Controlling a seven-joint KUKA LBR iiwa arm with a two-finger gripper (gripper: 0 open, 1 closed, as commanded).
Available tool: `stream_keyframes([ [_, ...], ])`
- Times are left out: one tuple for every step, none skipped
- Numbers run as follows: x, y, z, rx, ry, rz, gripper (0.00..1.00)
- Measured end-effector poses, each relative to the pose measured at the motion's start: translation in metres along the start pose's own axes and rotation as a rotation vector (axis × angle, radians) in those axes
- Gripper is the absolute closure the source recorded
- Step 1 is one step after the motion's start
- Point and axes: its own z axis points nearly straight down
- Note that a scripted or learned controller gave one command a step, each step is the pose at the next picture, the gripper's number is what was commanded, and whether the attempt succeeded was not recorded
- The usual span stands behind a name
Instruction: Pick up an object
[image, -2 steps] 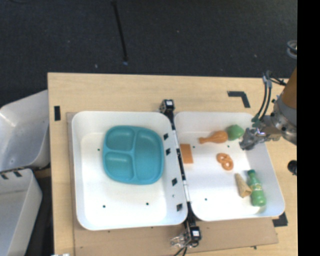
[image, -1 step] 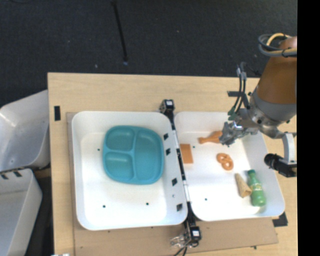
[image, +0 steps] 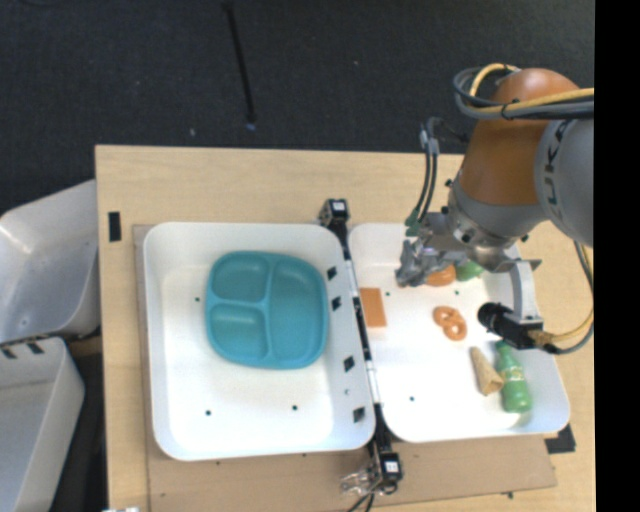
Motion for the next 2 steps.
stream_keyframes([
  [0.052, 0.009, 0.013, 0.002, 0.0, 0.0, 1.0],
  [0.11, 0.027, 0.007, -0.003, 0.002, -0.001, 1.0],
])
